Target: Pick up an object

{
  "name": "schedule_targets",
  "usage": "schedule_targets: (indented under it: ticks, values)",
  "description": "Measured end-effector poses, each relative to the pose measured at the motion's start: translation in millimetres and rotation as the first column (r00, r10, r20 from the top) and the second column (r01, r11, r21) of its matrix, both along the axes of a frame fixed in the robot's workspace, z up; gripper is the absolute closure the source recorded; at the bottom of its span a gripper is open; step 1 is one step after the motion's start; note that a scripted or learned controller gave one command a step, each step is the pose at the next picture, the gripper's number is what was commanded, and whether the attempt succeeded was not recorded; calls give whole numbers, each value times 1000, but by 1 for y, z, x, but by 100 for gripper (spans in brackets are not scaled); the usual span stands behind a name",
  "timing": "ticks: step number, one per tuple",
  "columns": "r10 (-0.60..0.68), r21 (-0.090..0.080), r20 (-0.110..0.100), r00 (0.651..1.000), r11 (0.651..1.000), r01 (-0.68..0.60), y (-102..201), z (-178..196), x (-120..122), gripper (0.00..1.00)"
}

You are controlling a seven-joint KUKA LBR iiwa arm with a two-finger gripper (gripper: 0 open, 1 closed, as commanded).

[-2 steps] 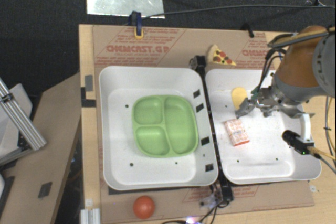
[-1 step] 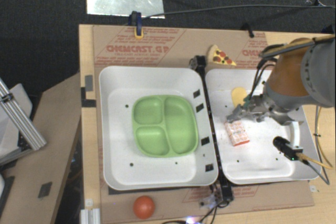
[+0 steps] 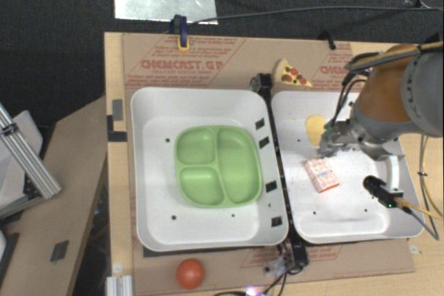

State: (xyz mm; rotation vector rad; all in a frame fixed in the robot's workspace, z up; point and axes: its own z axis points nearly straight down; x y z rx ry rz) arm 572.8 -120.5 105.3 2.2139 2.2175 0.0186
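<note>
The left bin (image 3: pixel 152 208) holds a green tray (image 3: pixel 218 166). The right bin (image 3: pixel 340 215) holds a yellow piece (image 3: pixel 316 127) and a packet (image 3: pixel 322 175). The tool (image 3: pixel 333 140) is just beside the yellow piece; I cannot tell its grip.

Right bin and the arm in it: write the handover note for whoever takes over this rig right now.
Gripper: low in the right bin, close beside the yellow object. Open or shut cannot be told, and nothing is visibly held.
Things: the red-and-white packet lies on the same bin's floor, just nearer the camera than the gripper. The green divided plate sits in the left bin. The pizza-slice toy and orange ball lie outside the bins.
Done: the arm has reached the bin, nothing lifted.
Left: grasp and lift one object; the yellow one looks closest.
</note>
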Motion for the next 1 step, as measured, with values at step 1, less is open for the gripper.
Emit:
schedule_targets:
  ticks: [1]
  values:
    - [-2,-5,-7,1000,1000,2,-9,57,-3,100]
